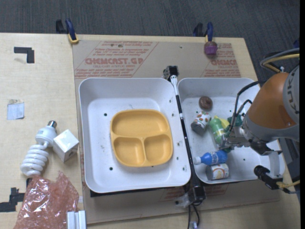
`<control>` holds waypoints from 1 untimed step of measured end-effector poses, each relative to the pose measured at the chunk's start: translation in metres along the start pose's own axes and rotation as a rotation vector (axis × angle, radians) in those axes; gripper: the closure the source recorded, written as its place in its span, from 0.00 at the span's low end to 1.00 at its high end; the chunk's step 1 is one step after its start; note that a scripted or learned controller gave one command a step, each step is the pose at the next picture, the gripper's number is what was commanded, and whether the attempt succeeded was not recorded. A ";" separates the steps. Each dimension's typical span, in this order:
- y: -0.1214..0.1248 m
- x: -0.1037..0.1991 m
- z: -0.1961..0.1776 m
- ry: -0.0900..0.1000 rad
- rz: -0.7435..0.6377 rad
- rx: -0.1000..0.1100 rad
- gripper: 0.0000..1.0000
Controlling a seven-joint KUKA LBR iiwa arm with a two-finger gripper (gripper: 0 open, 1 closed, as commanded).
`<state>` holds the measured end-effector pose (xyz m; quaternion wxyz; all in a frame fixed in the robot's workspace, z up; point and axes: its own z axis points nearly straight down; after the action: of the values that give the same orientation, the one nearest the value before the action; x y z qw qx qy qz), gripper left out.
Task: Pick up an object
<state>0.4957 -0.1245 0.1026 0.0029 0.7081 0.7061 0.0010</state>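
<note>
My end effector [232, 138] is lowered into the right bin [190, 87], near that bin's right-hand side, below the orange band [269, 104] of my arm. Whether it is open, closed or gripping anything cannot be told, since my wrist hides it from above.

Candidate objects, all in the right bin: a green and yellow object [218, 129] lies just to the camera's left of my end effector, touching or nearly touching it. A small blue and white bottle [213, 158] lies on its side just beside my end effector on the near side, its blue end pointing toward the divider between the bins. A small can-like item [218, 172] with an orange and white label rests just nearer than the bottle, against the bin's near wall. A grey and white figure-like object [200, 122] lies left of the green object, and a brown round object [206, 102] sits farther back, well apart from my end effector.

Left bin [95, 128]: a yellow three-compartment tray [141, 137] lies at its centre.

On the surface [38, 80] left of the bins: a spiral light bulb [39, 149], a white cube [66, 145] touching it, and crumpled pinkish plastic wrap [45, 205].
</note>
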 end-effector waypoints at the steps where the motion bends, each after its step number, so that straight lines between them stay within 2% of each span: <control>1: 0.046 0.052 -0.090 0.002 -0.005 0.004 1.00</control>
<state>0.5412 -0.0726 0.1924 0.0009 0.7064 0.7078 0.0001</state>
